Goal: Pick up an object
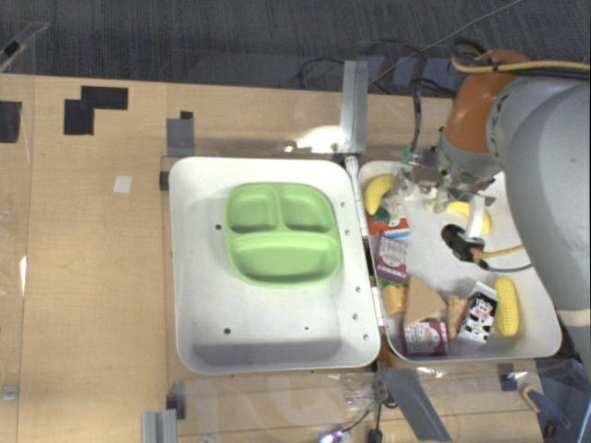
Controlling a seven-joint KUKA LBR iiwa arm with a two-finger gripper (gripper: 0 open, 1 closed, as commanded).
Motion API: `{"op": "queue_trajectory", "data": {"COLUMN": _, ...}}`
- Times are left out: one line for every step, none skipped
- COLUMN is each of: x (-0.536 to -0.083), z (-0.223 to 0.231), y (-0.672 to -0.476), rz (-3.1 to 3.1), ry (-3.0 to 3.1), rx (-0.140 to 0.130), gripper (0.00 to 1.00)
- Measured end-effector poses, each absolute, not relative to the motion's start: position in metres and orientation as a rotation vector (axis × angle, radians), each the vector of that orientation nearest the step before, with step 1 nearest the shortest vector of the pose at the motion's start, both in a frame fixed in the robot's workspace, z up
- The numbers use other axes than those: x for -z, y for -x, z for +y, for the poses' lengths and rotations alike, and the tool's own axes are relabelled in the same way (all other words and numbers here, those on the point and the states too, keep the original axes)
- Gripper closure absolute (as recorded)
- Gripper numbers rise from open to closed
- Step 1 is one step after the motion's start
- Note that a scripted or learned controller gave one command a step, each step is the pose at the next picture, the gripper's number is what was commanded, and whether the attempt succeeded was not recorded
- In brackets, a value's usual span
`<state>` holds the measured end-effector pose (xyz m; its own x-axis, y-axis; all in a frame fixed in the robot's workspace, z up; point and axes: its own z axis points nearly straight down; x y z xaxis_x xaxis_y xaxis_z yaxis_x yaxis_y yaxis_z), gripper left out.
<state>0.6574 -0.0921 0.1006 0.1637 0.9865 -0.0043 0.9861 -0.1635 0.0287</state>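
Note:
My gripper (432, 186) hangs low over the far end of the right bin (545, 335), below the orange band of the arm. A yellow banana (376, 195) lies just to its left, against the bin's left wall. A second yellow thing (459, 212) peeks out right beneath the gripper, partly hidden by it. Toward the near end lie a red and white carton (395, 244), a purple carton (391, 268), a tan wedge (421, 296), a maroon packet (425, 338), a black and white cow-print carton (479, 315) and a corn cob (506, 307).
The left bin (199, 330) holds a green divided plate (281, 233). A metal divider post (355, 100) stands between the bins at the far side. The grey arm covers the right bin's far right corner.

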Motion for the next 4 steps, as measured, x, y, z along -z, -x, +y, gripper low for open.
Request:
{"op": "queue_trajectory", "data": {"x": -0.102, "z": -0.095, "y": -0.648, "rz": 2.037, "ry": -2.352, "rx": -0.04, "gripper": 0.0}}
{"op": "queue_trajectory", "data": {"x": -0.102, "z": -0.09, "y": -0.64, "rz": 2.09, "ry": -2.302, "rx": -0.04, "gripper": 0.0}}
{"op": "queue_trajectory", "data": {"x": -0.102, "z": -0.088, "y": -0.629, "rz": 2.13, "ry": -2.264, "rx": -0.043, "gripper": 0.0}}
{"op": "queue_trajectory", "data": {"x": -0.099, "z": -0.152, "y": -0.674, "rz": 2.087, "ry": -2.345, "rx": -0.012, "gripper": 0.0}}
